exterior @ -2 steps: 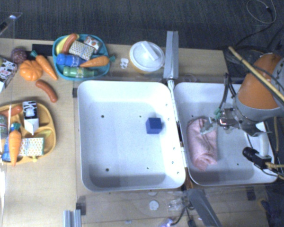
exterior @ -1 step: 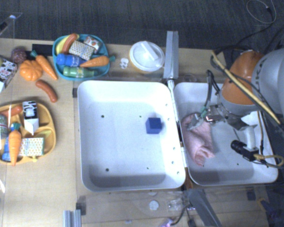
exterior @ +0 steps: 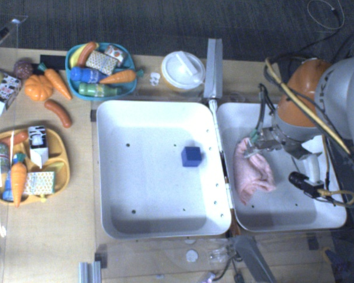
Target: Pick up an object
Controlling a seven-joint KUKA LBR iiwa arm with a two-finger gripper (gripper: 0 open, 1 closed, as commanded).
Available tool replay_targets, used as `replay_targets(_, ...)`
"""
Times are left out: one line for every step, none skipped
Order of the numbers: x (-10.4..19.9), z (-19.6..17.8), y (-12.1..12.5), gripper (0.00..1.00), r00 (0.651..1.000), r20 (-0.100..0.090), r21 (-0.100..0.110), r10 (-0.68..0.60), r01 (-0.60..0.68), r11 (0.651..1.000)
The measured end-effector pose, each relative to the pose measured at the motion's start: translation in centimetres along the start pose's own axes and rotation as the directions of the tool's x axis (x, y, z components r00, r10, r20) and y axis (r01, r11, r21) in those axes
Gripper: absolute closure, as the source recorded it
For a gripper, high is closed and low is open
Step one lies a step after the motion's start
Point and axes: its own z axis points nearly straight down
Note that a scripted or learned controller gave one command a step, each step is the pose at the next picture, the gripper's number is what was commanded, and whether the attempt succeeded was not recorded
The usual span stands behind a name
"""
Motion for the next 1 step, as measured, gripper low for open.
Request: replay_targets(1.08,-17.23,2.67,1.00,0.992,-0.004,0.015,-0.128,0.128,0.992)
